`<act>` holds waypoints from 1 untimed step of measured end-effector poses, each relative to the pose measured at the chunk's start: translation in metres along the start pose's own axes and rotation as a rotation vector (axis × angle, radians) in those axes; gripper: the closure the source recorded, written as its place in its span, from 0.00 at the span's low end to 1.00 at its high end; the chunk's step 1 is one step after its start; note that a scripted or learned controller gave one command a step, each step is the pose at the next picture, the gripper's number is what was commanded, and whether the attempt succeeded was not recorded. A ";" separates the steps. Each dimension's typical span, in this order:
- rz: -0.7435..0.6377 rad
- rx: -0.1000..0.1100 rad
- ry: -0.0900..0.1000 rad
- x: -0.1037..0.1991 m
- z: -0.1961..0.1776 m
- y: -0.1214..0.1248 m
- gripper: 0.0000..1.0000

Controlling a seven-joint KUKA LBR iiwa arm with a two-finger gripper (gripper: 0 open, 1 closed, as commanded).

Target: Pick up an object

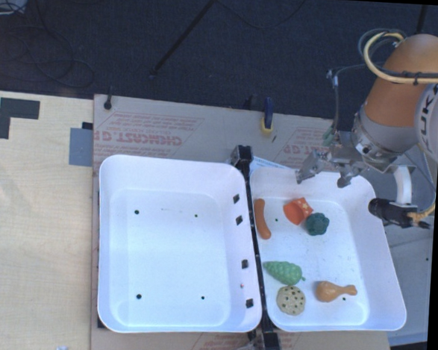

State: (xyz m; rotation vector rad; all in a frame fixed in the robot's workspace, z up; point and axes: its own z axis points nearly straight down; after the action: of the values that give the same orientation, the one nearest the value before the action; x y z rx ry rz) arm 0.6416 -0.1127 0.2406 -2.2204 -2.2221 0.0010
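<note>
You see gripper (pixel 327 174) with fingers spread, holding nothing, high over right bin (pixel 387 291) far rim. Nearest target, orange toy piece (pixel 298 210), lies at its 7 o'clock, touching dark green ball (pixel 317 224).

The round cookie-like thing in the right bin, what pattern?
Tan cookie with dark dots, camera view.

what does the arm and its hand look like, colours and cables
The arm is grey with a rounded orange section above the wrist, and a pale yellowish cable loops over its top. The hand is small, metallic grey, with two thin fingers. A white bracket carrying a black cylinder sits beside it.
</note>
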 end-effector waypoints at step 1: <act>-0.001 0.005 0.001 0.013 0.022 0.002 0.00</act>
State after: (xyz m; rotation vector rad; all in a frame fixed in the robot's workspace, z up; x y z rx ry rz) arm 0.6433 -0.0992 0.2191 -2.2162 -2.2207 0.0053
